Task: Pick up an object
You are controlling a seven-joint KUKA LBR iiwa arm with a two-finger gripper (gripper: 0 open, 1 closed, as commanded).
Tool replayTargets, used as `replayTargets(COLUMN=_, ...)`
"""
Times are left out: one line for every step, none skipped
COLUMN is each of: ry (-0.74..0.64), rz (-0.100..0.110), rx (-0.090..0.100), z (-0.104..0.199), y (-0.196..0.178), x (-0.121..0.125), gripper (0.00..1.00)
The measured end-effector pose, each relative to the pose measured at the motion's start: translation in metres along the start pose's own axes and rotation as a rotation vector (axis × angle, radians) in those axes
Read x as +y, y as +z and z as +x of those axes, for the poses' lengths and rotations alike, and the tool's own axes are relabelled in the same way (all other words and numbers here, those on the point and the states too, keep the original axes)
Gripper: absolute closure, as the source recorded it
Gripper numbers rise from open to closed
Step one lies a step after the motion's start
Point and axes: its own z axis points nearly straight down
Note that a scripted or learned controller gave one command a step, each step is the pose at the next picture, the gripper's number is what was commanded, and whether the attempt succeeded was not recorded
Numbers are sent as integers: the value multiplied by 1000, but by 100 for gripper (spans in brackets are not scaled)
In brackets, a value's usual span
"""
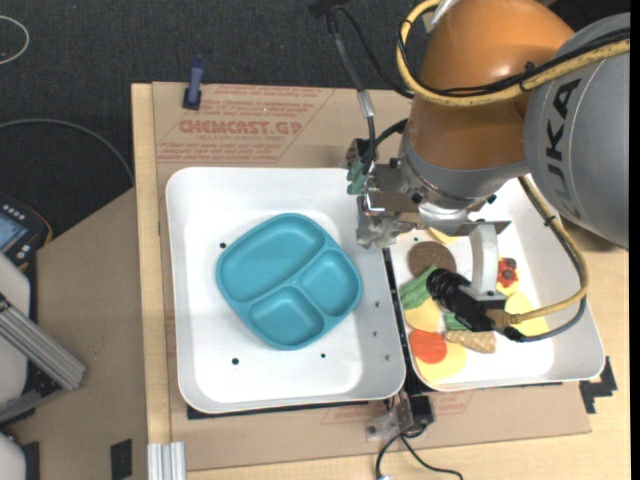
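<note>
Object to be picked: none is lifted yet, as far as can be seen, and everything pickable lies in one of the two bins. Left bin (190,268): one blue divided plate (288,280), flat, about centred, tilted a little off square to the walls, nothing on it. At the seam between the bins, near the far end: gripper (375,223), low, under the bulk of the grey arm (590,118) with its orange band. Nothing can be seen gripped in it. Whether it is spread or pressed together cannot be told, and whether it touches the bin wall cannot be told either. Right bin (570,363): a cluster of toy food on the side nearest the seam. It holds a brown disc (430,258) furthest back, a green piece (415,290) just in front of it and a yellow piece (428,316) in the middle. An orange-red round piece (430,346) and a tan ridged piece (475,342) lie nearest the camera, and a small red piece (508,268) sits further right. The pieces touch or overlap, and part of the bin is hidden by the wrist. Judgement: an early stage, with the gripper low but no grasp evident. Choosing a piece, closing on it and lifting all look still to do.
</note>
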Motion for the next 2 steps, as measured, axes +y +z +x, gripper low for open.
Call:
replayTargets(ry=6, rz=11, rx=-2, z=-73, y=63, x=-19, gripper=100)
replayTargets(ry=-10, rz=-4, rx=3, z=13, y=17, x=-10, gripper=100)
